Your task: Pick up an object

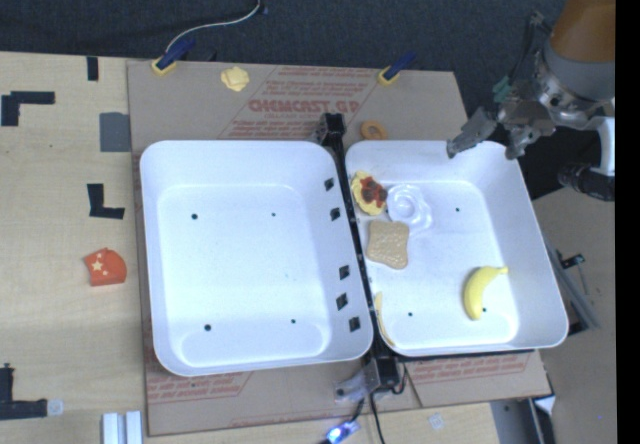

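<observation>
White bins sit side by side; we hang the gripper (487, 135) with its jaws apart and holding nothing over the right bin (535, 232) far rim, likely staging a descent. Banana (482, 290), bread (388, 244) and a clear lump (a cup, perhaps) (408, 204) lie unobstructed below.

My claw (487, 139) hangs over the far right corner of the right bin (530, 222), holding nothing. Inside that bin lie a yellow banana (483, 290), a tan slice of bread (388, 245) and a clear plastic piece (408, 206). The left bin (165, 262) sits beside it on the bench (60, 232).
</observation>
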